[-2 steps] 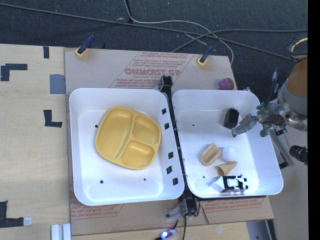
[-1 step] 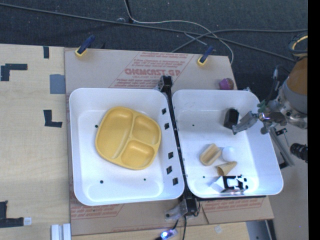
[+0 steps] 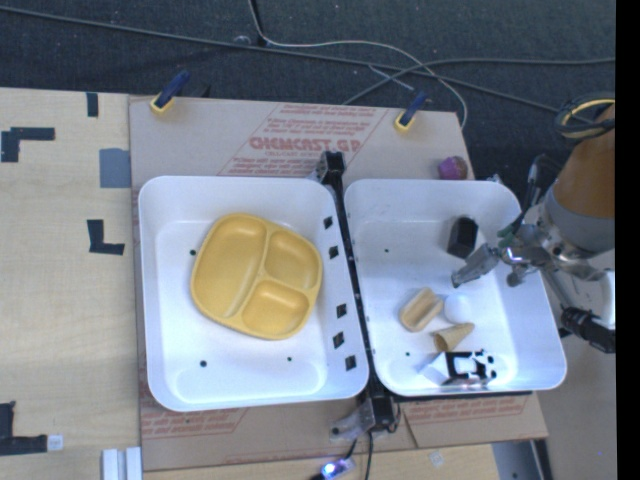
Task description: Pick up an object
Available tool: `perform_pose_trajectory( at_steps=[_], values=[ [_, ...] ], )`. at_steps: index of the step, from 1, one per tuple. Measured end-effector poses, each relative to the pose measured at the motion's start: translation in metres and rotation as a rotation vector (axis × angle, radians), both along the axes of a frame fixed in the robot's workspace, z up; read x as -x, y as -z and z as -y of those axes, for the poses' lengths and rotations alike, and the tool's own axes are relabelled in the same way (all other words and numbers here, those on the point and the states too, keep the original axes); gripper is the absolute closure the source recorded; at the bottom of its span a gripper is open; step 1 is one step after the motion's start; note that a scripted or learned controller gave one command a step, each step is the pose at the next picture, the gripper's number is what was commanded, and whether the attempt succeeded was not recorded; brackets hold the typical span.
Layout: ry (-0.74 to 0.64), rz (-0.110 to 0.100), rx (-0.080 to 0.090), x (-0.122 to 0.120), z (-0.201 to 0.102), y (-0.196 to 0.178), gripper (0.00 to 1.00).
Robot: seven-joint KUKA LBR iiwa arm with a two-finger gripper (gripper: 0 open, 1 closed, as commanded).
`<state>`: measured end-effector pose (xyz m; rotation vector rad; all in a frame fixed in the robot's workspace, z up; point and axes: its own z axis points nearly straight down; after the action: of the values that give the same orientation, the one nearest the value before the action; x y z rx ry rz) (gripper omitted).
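Observation:
The right bin (image 3: 520, 298) holds several small things: a black block (image 3: 462, 235) near its back, a tan bread-like piece (image 3: 422, 309) in the middle, a tan cone (image 3: 454, 336) just in front of that, and a black-and-white item (image 3: 468, 367) at the front wall. My gripper (image 3: 486, 274) hangs over the right side of this bin, just right of the black block and above the tan piece. It is open, with one grey finger (image 3: 472, 268) slanting down to the left. Nothing sits between its fingers.
A yellow divided plate (image 3: 257, 274) lies in the left bin (image 3: 165, 268). A black divider with clips (image 3: 345, 278) runs between the bins. A purple object (image 3: 452, 167) rests on the cardboard behind the right bin. Cables cross the dark floor at the back.

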<state>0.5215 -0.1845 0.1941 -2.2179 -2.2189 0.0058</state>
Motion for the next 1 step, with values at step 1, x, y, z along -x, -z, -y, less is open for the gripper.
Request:
perform_pose_trajectory(
  at_steps=[1],
  values=[
    [0.000,-0.001,0.000,-0.0058,0.0064,0.0550,0.00]
  ],
)
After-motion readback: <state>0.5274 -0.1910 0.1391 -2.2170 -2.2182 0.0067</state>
